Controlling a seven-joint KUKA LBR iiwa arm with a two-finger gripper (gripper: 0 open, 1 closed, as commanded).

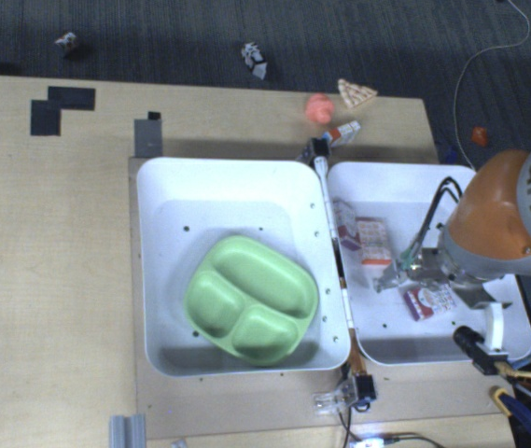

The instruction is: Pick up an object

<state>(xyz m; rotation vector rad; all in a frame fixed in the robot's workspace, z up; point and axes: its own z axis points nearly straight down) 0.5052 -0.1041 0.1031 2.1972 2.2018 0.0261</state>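
Green, the three-compartment plastic plate (251,297) fills the left white bin (167,203). In the right white bin (377,180), the gripper (398,275) hovers at nine o'clock of a red-and-white packet (430,301); finger state unclear.

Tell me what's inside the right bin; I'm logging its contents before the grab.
The right bin holds a white and red packet and a dark red wrapper beside the gripper. Whatever lies under the arm is covered.

Even overhead light, soft shadows, slightly blurry, low resolution
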